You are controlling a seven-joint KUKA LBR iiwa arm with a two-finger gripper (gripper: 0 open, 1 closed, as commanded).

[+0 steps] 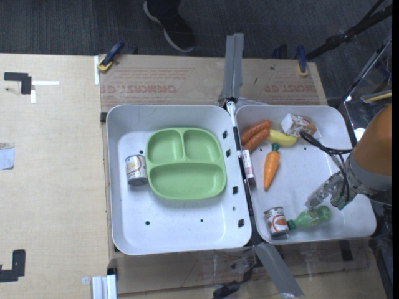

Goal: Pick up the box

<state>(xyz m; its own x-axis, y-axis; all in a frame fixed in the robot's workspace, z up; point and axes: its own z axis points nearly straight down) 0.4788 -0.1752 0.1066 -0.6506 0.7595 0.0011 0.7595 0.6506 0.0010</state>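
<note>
Can [276,222] and green bottle [310,218]: right bin [365,232], 6 o'clock. Gripper [324,195]: above the bottle, holding nothing, aperture indiscernible. Box [298,125]: 12 o'clock, beside the banana [282,137], untouched. Step: approach. Next: travel toward 12.

One fixed camera, mounted above the bench [56,185], looks down at a slant. Both white bins fall within frame, left bin [124,223] and right bin [355,229], with floor visible beyond the far edge.
</note>
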